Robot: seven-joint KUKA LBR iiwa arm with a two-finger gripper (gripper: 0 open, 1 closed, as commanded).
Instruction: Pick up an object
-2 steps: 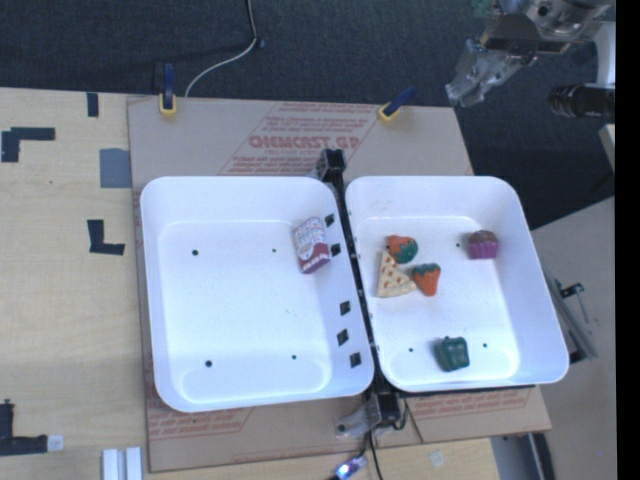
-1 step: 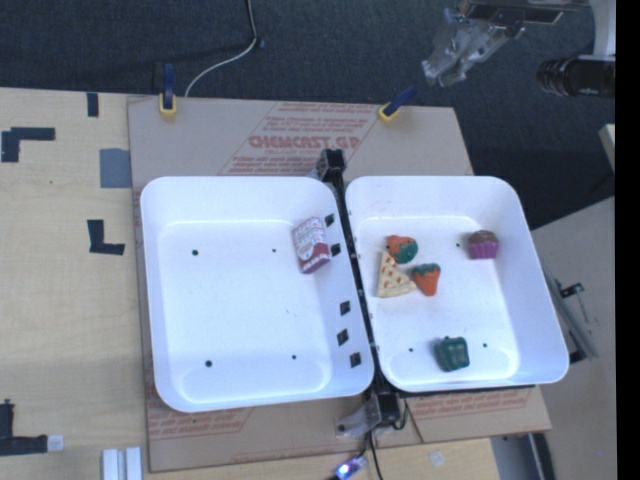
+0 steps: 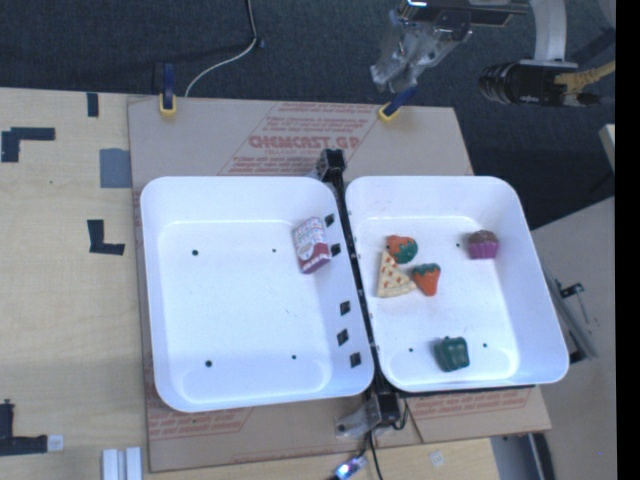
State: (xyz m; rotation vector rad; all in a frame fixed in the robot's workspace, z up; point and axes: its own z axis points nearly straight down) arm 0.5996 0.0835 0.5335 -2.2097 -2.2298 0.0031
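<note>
The gripper point(image 3: 398, 68) hangs high at the top of the view, beyond the far edge of the bins and well above them. The right bin point(image 3: 520, 268) holds a red-and-green piece point(image 3: 402, 249), a yellow pizza-slice toy point(image 3: 393, 274), an orange carrot-like piece point(image 3: 428, 278), a purple-and-brown cupcake toy point(image 3: 483, 244) and a green pepper toy point(image 3: 451, 353). In the left bin point(image 3: 180, 288) a small red-and-white carton point(image 3: 312, 244) lies near the centre divider.
The bins sit on a brown cardboard sheet point(image 3: 290, 138) held by blue-and-yellow clamps point(image 3: 166, 96) at its far edge. A black clip row point(image 3: 345, 308) joins the bins. A white cable point(image 3: 225, 58) trails across the dark floor behind.
</note>
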